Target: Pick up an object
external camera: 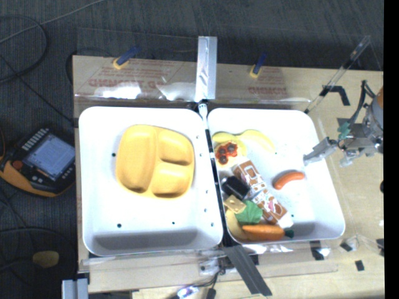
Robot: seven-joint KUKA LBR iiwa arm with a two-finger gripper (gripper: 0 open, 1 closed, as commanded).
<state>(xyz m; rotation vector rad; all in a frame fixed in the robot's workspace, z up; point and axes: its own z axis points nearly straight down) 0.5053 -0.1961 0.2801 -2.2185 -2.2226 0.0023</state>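
Over on the far left, down on the dark carpet (37, 242), sits an orange-cased handheld pendant (38, 162) with its screen facing up, cable curling away beneath it. A thin pale wire (75, 8) snakes across the floor at the top. On the bench (299, 83) itself, two small yellow-and-blue clamps (126, 57) (257, 68) grip the back edge, one on each side of an upright metal bar (206, 67) standing between them. Clear plastic sheeting (134, 89) lies crumpled behind the bins. Bottom left, a small tan lump (45, 258), possibly a scrap of something, rests on the carpet.
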